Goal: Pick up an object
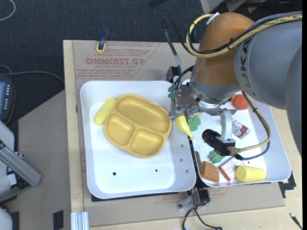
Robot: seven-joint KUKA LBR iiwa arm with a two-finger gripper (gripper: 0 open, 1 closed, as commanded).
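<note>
We see dark blue-grey carpet (72, 8) around the bench. A brown cardboard sheet (120, 56) with red lettering covers the bench top.

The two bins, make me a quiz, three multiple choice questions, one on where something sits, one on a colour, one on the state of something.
1. Where does the corn cob lie?
A. In the left bin, touching the tray's left edge
B. In the right bin, beside the cup
C. On the cardboard outside both bins

2. What colour is the divided tray?
A. White
B. Yellow
C. Green

3. How does the tray sit?
A. Flat in the bin, hollows up
B. Upside down
C. Standing on its edge

Answers:
1. A: the corn cob rests against the tray inside the left bin.
2. B: the tray is yellow against the white bin.
3. A: all three hollows of the tray face up.
</note>
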